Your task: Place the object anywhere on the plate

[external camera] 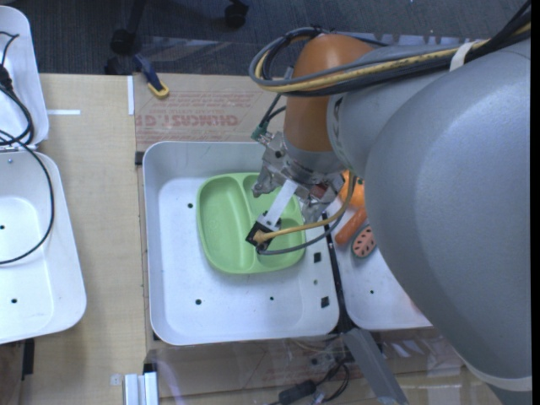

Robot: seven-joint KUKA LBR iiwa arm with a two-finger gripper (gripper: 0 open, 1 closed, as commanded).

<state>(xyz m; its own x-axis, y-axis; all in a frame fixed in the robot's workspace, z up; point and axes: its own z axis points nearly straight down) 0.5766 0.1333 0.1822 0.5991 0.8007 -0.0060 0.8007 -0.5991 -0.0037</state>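
Arm's hand over green plate, centre frame, in white bin; grip state cannot be told. Orange object just right of plate, partly hidden by arm, beside pink dotted slice.

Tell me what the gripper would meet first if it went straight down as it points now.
Probably the green plate, near its divider; the gripper hangs over it. Depth is unclear in this slanted view.

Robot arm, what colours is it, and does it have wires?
The big, smooth, rounded grey robot arm wears a shiny orange band above its wrist. Yellow and black cables loop around that band, and a strip of white tape wraps the cable bundle.
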